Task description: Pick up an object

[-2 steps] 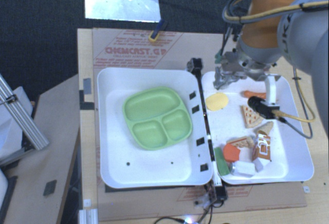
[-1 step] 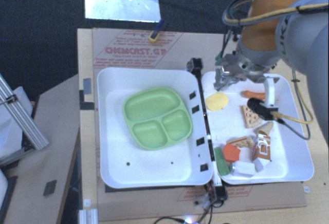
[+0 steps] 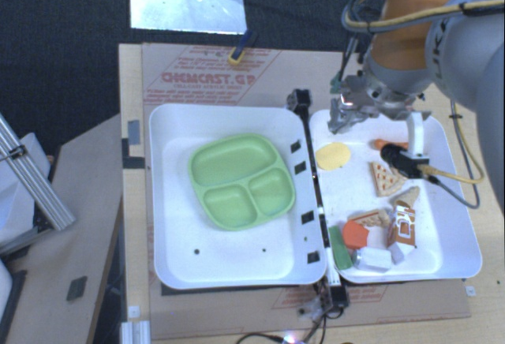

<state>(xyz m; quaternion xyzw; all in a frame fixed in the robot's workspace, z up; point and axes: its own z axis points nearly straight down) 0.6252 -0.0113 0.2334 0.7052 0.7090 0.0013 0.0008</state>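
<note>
Right now I read this as the approach step: nothing is lifted, and my two-finger gripper (image 3: 341, 117) hangs over the far left corner of the right-hand shallow white bin (image 3: 461, 236), just above and beside the flat round yellow disc (image 3: 334, 155). Whether the pincer is parted or closed I cannot tell; the wrist hides it from this angle. Nothing shows between it that I could call held.

The disc looks like the nearest candidate, lying flat on the bin floor, well apart from the rest. Being so thin, I judge it a hard pick; the next move would call for a straight descent and a squeeze across its edge. Farther along lie an orange carrot-like piece (image 3: 390, 145), a tan waffle-patterned wedge (image 3: 386, 177), and, crowded at the near end, a red block (image 3: 355, 235), a green strip (image 3: 340, 248) and a brown and white carton (image 3: 402, 227).

The left-hand white bin (image 3: 173, 256) holds a pale green compartment tray (image 3: 241, 181). Both bins sit on a cardboard sheet (image 3: 207, 76) over a light wooden bench (image 3: 87, 177), with dark carpet (image 3: 63, 19) behind.
</note>
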